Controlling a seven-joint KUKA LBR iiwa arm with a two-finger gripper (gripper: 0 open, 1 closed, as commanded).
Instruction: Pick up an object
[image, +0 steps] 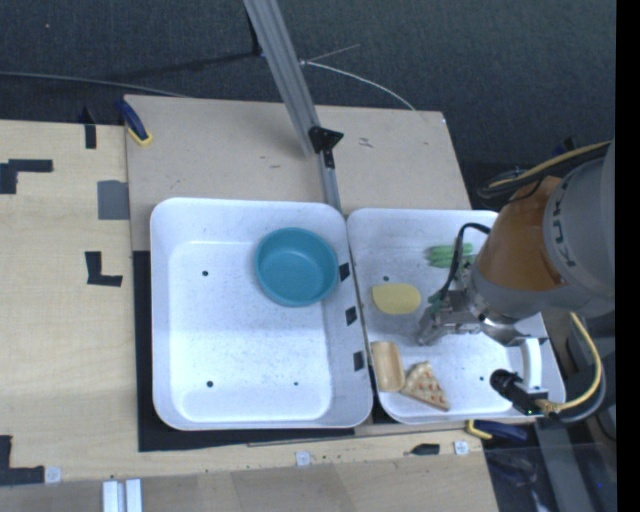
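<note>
Gripper (432, 330) fingers: can't tell if spread; yellow obj (396, 298) just left, apart.

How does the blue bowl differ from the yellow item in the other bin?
The blue bowl is larger than the yellow item. The bowl is hollow and open upward; the yellow item is a solid, flattish oval. The bowl sits in the left bin, far from the hand; the yellow item lies in the right bin, just beside the hand. Both rest on bin floors, ungrasped.

Two white bins (180, 300) side by side, slanted metal pole (290, 80), grey cable (370, 80)
</note>
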